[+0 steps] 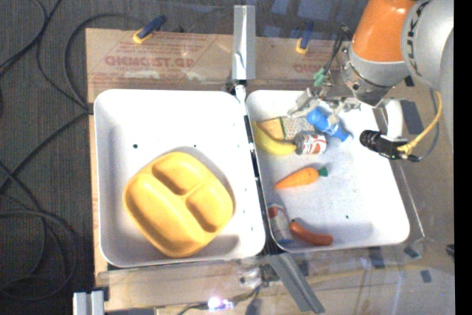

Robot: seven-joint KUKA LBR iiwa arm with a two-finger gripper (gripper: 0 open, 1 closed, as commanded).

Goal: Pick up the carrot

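A robotics lab or test cell is indicated rather than a home or kitchen. Two shallow white bins (110, 158) are set side by side on a cardboard-covered bench (177, 63), the sheet being held by clamps (150, 28) toward 12 o'clock. Loose black cables (44, 33) are trailed over grey carpet at 9 and 11 o'clock. An industrial arm (402, 26) is mounted at 2 o'clock, and toy food (299, 178) is laid out in place of real produce

You can see faint red printed lettering on the cardboard sheet (169, 59) behind the bins, reversed and too washed out to read. No other text is legible.
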